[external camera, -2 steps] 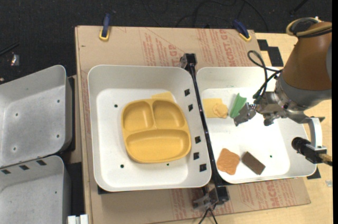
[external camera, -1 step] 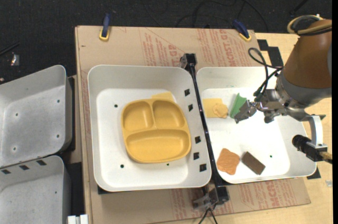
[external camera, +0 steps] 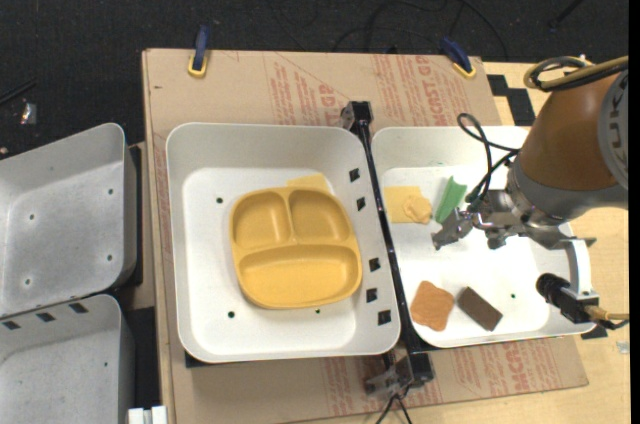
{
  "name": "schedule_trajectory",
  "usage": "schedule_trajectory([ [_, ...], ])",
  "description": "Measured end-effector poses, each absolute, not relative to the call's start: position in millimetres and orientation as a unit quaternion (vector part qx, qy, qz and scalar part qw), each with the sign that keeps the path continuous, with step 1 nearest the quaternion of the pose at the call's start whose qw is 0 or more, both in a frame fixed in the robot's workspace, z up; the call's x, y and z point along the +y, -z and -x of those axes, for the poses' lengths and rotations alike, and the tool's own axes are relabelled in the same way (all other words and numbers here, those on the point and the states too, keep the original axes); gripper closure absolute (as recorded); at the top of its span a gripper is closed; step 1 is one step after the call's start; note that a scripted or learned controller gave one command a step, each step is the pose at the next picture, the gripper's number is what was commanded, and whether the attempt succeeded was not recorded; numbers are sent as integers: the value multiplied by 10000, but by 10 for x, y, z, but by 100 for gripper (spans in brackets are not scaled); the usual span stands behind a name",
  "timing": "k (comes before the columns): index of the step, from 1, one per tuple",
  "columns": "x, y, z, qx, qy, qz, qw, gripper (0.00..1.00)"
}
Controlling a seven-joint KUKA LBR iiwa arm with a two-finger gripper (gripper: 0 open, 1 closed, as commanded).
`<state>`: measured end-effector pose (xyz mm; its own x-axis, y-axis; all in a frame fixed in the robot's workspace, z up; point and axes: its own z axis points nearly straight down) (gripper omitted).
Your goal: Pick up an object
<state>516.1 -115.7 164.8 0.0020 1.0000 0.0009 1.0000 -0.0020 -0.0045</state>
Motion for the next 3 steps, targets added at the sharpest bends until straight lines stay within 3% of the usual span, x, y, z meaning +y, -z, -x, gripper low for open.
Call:
schedule_trajectory([
  [2,-1146,-903,-5081,-7065,-10,7077,19,0],
  [3,-1146,-1017,-5088,-7059,-3,7083,9,100],
])
